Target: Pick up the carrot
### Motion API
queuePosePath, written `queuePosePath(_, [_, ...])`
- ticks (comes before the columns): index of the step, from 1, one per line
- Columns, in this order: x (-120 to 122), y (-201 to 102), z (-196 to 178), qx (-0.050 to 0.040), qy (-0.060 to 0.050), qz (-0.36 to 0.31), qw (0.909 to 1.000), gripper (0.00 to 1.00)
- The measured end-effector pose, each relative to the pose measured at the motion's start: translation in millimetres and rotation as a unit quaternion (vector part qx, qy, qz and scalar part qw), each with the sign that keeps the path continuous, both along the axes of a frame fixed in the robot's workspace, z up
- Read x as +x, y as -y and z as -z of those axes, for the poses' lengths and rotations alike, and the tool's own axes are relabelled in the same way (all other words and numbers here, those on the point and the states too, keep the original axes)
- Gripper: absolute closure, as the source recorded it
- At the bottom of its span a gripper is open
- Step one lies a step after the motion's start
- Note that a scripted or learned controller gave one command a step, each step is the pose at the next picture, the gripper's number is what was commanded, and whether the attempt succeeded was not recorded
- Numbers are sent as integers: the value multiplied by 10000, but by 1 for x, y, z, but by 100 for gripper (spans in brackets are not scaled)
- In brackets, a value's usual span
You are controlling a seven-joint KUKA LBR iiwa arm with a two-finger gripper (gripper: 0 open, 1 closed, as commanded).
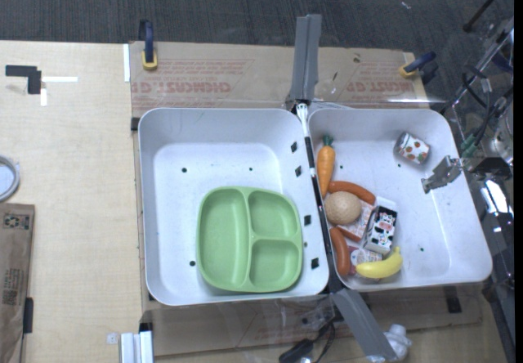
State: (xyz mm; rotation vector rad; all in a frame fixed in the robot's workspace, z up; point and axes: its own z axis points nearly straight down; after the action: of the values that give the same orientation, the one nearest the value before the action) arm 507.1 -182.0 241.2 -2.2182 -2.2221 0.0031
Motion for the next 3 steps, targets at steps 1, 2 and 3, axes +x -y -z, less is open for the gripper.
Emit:
queuePosePath(1, [-5,-56,121,1,-10,913,9958,0])
queuePosePath(2, [-30,-31,85,-3,2,1035,9946,0])
queuePosePath(3, [-30,-88,151,3,-4,110,9999,0])
